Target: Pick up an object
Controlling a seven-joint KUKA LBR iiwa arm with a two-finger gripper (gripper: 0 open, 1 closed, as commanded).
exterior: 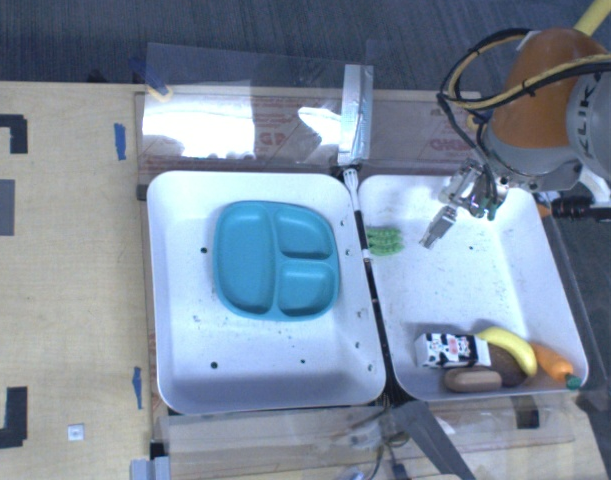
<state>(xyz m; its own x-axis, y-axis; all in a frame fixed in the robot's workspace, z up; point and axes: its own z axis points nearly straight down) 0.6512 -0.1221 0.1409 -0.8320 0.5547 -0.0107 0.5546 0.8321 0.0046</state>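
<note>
My gripper (462, 218) hangs over the far part of the right bin (545, 268), open, with nothing between its fingers. One silver finger (438, 229) points down and to the left. A small green object (384, 240) lies against the bin's left wall, a little left of the gripper. At the front of this bin sit a black-and-white carton (448, 349), a yellow banana (512, 350), a brown oblong piece (472, 379) and an orange carrot-like piece (553, 364), all well below the gripper.
A blue divided plate (277, 260) lies in the middle of the left bin (175, 318). A metal divider post (355, 118) and a clear panel stand behind the bins. The arm's orange band (545, 88) and cables sit at the upper right.
</note>
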